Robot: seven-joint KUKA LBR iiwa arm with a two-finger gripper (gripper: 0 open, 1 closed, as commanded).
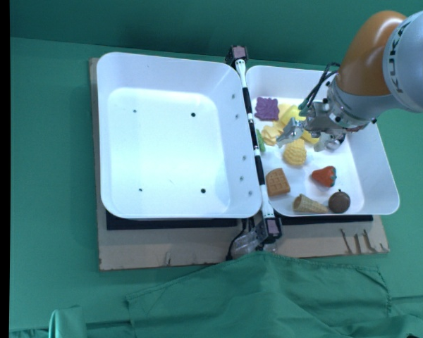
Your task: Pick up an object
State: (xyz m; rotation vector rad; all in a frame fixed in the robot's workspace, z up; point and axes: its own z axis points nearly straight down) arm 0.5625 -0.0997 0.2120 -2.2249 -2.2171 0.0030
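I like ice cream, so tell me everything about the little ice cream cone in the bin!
The ice cream cone is a small toy, tan and light orange, with a plastic look. It lies flat on its side on the floor of the right bin, close to the near wall, its narrow tip pointing toward the brown round toy beside it. A waffle-like square sits just up and left of it. Nothing lies on top of it, and the gripper is farther back, not touching it.

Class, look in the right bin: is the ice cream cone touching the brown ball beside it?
Apart. The camera view shows a thin strip of white bin floor between the cone and the ball.
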